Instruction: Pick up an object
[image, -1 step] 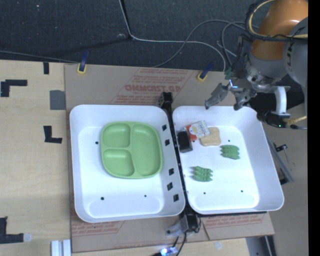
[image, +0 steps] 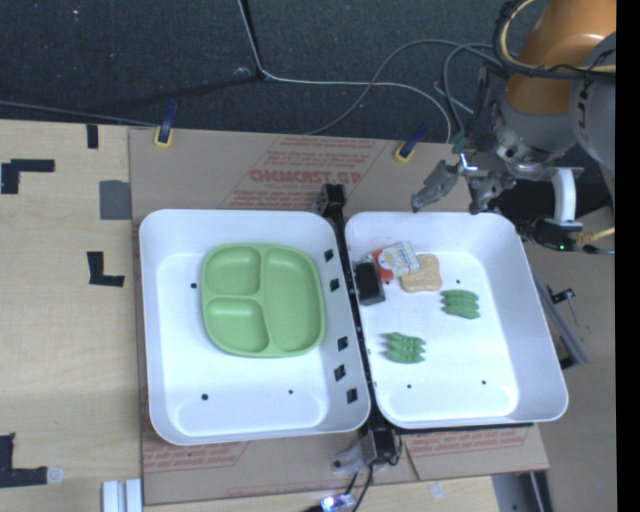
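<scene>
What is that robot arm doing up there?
The gripper hangs above the far edge of the right bin with its fingers apart, holding nothing. Below it lie a tan piece of toy bread, two green pods and a small black block. A green divided plate sits in the left bin.

Cut off and unclear parts

The arm (image: 560, 60) runs out past the top and right edges; the small packet (image: 400, 258) in the right bin (image: 520, 390) carries print too small to read.
</scene>
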